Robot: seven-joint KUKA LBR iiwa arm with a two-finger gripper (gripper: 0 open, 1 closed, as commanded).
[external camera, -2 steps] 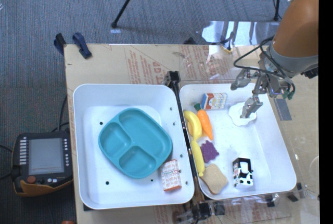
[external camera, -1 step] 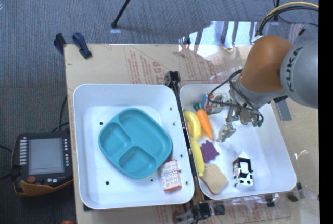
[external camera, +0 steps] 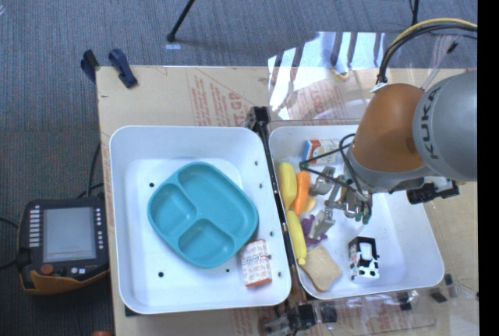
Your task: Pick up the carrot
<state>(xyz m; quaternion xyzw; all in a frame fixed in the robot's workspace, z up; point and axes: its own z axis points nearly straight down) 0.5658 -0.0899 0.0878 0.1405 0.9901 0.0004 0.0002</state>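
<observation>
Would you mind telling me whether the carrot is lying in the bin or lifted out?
Lying in the bin. The carrot rests on the right bin floor beside a yellow toy; the gripper hovers nearby.

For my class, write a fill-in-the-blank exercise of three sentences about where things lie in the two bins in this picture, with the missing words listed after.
1. The teal divided plate lies in the ____ bin of the view.
2. The carrot lies in the right bin, right beside a ____ banana.
3. The small carton in the left bin lies just off the plate's ____ right edge.

Missing words: left; yellow; lower
</observation>
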